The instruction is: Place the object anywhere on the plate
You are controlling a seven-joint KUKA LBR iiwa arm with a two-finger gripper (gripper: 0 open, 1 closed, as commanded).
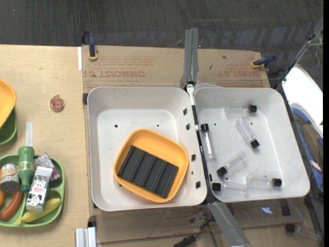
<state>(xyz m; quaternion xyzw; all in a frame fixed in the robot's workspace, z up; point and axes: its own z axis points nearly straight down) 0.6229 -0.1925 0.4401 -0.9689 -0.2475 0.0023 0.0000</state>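
Clear plastic vials with black caps [245, 133] lie scattered in the right white bin [272, 148] — light, slick, apt to roll. I'd grip one mid-barrel, crosswise, for the orange square plate [154, 139] at left.

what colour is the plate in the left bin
Orange-yellow plate, bearing a black ridged block; seen in the camera view.

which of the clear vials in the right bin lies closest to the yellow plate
The vial along the right bin's left wall, beside the divider; the others lie farther right.
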